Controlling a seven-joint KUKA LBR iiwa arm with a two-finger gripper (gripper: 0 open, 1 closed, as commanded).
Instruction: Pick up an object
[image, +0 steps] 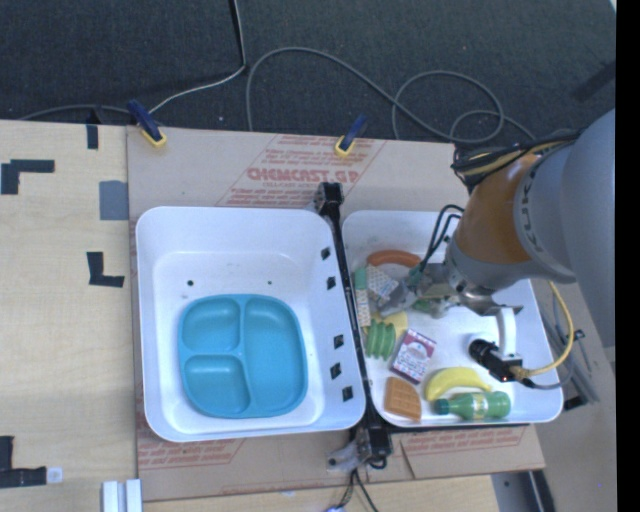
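The right bin (540, 330) holds several small items. An orange sausage (393, 258) lies at its far left, with a pale packet (381, 286) just below it. Further down are a green ridged piece (380, 341), a red and white packet (413, 352), a brown waffle (403, 399), a yellow banana (456, 380) and a green bottle (479, 405). My gripper (412, 294) hangs low inside this bin, right beside the pale packet and above the red and white packet. The wrist hides whatever lies directly under it.
The left bin (160, 250) holds a blue divided plate (243, 355). A black divider (340, 290) runs between the bins. The arm's orange band (490, 215) and grey body cover the right bin's far right corner. Cables lie behind the bench.
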